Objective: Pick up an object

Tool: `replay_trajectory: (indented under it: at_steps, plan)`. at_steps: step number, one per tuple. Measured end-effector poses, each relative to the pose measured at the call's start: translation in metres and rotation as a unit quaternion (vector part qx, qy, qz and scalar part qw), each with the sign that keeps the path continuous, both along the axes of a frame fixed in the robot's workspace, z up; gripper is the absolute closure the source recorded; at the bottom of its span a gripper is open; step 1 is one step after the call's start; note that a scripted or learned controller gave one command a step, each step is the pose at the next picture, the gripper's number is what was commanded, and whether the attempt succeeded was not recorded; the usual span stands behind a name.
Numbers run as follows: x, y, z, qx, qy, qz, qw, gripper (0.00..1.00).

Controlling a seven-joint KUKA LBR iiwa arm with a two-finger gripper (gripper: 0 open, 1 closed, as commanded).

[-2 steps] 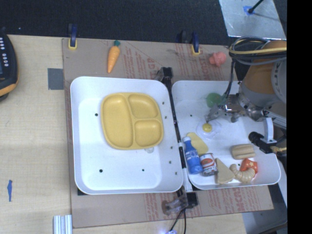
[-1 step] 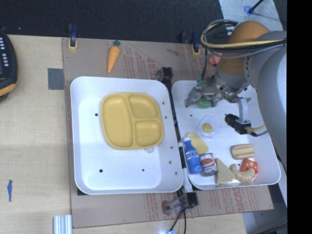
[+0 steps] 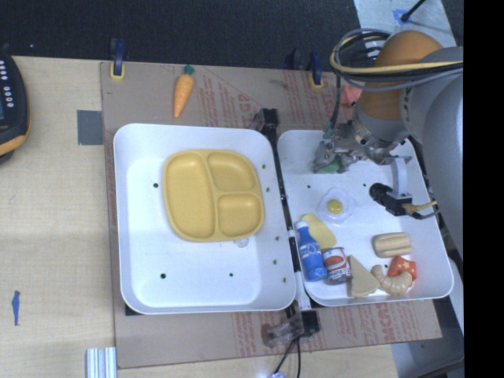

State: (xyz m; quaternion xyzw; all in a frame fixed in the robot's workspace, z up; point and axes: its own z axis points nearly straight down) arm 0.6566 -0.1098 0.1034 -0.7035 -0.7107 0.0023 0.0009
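**Choose a lone target in the right bin**

Nearest you, along the front wall of the right bin [image 3: 378, 301], a blue bottle [image 3: 311, 254], a small can [image 3: 336, 264] and a pale wedge [image 3: 360, 278] sit touching or nearly so. Skip these, since crowded pieces likely slip. Just behind them the bread roll [image 3: 391, 244] lies with room around it, and the fried egg [image 3: 335, 205] farther back does too. Either looks the safer pick. Farthest back, the gripper [image 3: 331, 157] hangs low at the bin's rear corner. You cannot tell whether it is apart or together, nor whether it holds anything. Come straight down over the middle of the piece you choose.
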Motion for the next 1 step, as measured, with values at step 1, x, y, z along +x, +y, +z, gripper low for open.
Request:
replay_trajectory:
  at_steps: [1]
  plan:
    - [-0.0833,0.0805,0.0939,0.0029,-0.001,0.001,1.0,1.0]
